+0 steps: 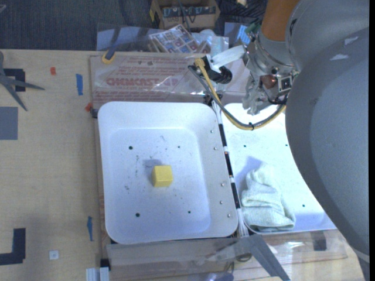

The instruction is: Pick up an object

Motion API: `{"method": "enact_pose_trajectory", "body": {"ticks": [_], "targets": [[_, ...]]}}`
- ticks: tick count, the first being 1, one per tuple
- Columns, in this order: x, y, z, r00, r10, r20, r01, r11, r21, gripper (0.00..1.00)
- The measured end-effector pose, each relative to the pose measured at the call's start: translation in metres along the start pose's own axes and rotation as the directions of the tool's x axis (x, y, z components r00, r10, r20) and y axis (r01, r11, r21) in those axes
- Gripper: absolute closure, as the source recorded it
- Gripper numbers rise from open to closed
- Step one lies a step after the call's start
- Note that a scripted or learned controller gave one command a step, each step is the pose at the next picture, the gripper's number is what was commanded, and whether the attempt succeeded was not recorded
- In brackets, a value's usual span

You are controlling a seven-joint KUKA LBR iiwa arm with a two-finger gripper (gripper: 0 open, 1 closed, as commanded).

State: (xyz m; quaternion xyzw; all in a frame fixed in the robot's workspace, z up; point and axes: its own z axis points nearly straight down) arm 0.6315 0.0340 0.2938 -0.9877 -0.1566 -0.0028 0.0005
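A small yellow block [163,175] is seen lying near the middle of the left white bin [117,122], on the bin's floor, which is speckled with dark specks and a few small holes. The block is well apart from the arm and untouched. In the right white bin [263,145], a crumpled white cloth [265,201] is seen lying toward the near side, just beside the divide between the two bins. The gripper [255,101] is seen above the far end of the right bin, hung below the grey arm [334,98] with its orange band [281,10]; it is blurred and partly lost against the bright bin, so whether it is open or shut cannot be told, and nothing is seen held in it. A yellow-and-black cable [234,119] is looped from the wrist down over the far edge of the right bin. The large grey body of the arm covers much of the right bin. Behind the bins, a clear plastic bag with red lettering [143,75] is laid across the counter [47,157], and a pair of scissors [14,86] is seen at the counter's far left, with small blue strips of tape [79,84] nearby.
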Motion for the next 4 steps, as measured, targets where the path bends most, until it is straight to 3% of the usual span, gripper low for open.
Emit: {"method": "enact_pose_trajectory", "body": {"ticks": [1,2,3,4], "targets": [[-0.010,0.059,0.048,0.993,0.117,0.009,-0.117,0.993,0.002,1.00],[-0.047,0.145,0.168,0.993,0.116,0.010,-0.116,0.993,0.002,1.00],[-0.079,0.184,0.206,0.971,-0.241,0.005,0.241,0.971,0.000,1.00],[-0.111,0.235,0.163,0.972,-0.237,0.006,0.237,0.972,0.002,1.00]]}}
